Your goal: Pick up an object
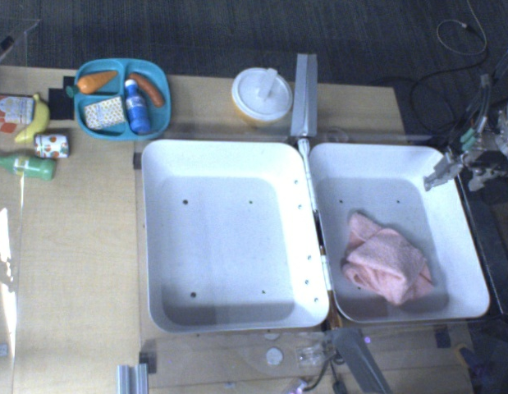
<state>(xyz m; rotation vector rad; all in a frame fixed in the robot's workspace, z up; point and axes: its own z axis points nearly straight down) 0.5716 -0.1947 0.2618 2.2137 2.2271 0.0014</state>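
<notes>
The claw (450, 169) sits over the right bin's (459, 220) edge (too small to tell if open), away from the cloth (386, 258).

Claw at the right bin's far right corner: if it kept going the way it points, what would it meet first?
The claw seems to point left and down into the right bin. Its bare white floor looks likely to come first; the pink cloth lies nearer the camera, off that line. Depth is unclear.

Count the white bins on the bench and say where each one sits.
2. The left bin sits mid-bench; the right bin adjoins it and holds a crumpled pink cloth. None seems hidden.
</notes>
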